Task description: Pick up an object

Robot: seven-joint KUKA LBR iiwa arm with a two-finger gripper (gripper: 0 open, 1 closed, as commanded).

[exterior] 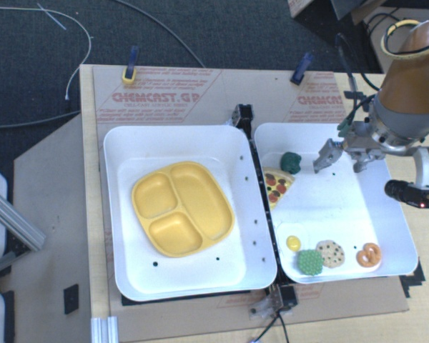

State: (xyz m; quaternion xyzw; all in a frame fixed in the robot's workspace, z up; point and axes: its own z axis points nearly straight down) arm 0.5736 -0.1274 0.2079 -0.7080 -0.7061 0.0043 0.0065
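While gripper (344,161) hangs spread, seemingly empty | dark green toy (291,162) lies just left of fingers

bins (129,148): smooth glossy white plastic | divided plate (182,207): matt yellow plastic | bench (164,95): protective paper film

Blue clamps (131,64) on the board's (164,95) far edge

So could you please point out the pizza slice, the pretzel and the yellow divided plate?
pizza slice (277,185), camera view, on its topping.
pretzel (369,255), camera view, on its loop.
yellow divided plate (182,207), camera view, on its centre ridge.
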